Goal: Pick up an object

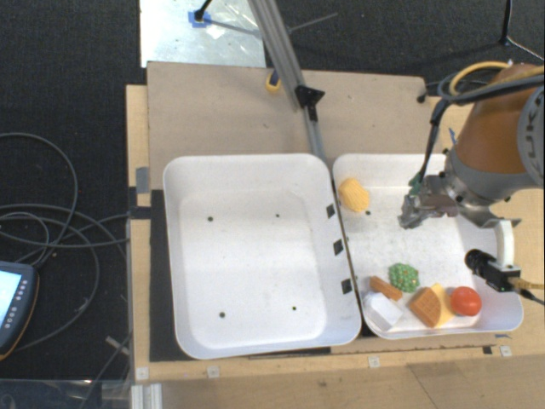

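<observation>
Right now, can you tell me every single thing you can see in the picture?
bins: two, white, side by side on the bench
yellow toy: one, right bin, top left corner
green bumpy toy: one, right bin, near the front
red ball: one, right bin, front right
orange wedge: one, beside the red ball
white block: one, right bin, front left
small brown stick: one, above the white block
tablet: one, far left edge
end effector: one, grey, over the right bin

My bench (221,109) is a flat brown board in the middle of the frame. Two white bins sit on it side by side: the left bin (183,254) and the right bin (383,164), touching.
</observation>
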`<state>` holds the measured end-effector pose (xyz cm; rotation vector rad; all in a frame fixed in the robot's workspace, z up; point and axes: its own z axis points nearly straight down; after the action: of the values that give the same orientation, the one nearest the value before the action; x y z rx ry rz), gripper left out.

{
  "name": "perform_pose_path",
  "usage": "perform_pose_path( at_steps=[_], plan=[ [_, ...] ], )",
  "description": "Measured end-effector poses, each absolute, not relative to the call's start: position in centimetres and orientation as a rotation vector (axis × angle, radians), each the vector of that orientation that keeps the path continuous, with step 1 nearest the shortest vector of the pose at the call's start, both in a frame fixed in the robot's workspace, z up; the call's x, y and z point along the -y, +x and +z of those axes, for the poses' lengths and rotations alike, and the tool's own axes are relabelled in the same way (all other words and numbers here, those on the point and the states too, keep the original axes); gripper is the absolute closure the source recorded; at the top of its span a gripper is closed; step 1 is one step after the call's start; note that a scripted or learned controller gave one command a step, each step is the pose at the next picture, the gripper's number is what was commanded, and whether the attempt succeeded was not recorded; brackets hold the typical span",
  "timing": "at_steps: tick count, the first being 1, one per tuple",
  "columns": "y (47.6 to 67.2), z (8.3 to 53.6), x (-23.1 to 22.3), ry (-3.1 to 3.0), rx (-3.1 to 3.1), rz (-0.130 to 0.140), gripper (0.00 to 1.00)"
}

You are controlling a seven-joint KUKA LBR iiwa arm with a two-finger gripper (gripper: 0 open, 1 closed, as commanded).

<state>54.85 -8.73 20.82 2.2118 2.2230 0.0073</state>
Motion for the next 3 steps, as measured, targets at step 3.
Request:
perform_pose_path(
  at_steps=[3],
  plan=[
    [54.9, 23.8, -2.3, 2.210, -2.236, 0.002, 1.00]
  ],
)
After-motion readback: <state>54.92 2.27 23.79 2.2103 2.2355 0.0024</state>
